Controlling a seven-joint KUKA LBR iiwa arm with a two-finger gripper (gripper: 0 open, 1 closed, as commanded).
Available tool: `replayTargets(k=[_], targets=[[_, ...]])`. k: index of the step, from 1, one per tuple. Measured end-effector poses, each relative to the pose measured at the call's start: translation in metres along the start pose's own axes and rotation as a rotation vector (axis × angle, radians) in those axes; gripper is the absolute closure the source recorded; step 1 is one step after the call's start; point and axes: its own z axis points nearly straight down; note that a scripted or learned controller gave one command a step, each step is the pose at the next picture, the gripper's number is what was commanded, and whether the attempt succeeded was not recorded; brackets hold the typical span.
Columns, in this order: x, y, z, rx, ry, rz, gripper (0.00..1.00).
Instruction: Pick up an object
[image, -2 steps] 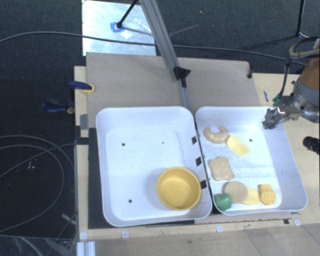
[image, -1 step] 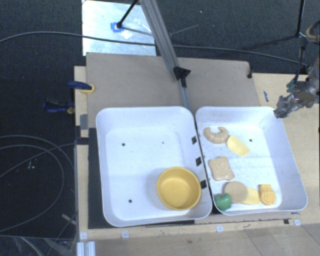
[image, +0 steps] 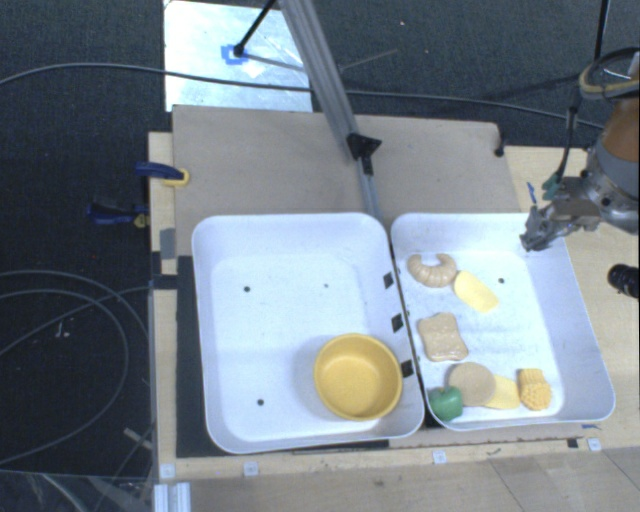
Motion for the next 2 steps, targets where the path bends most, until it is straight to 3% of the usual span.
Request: replayTargets(k=[2], targets=[[0.095,-0.029,0.013,0.001,0.000,0.001,1.00]])
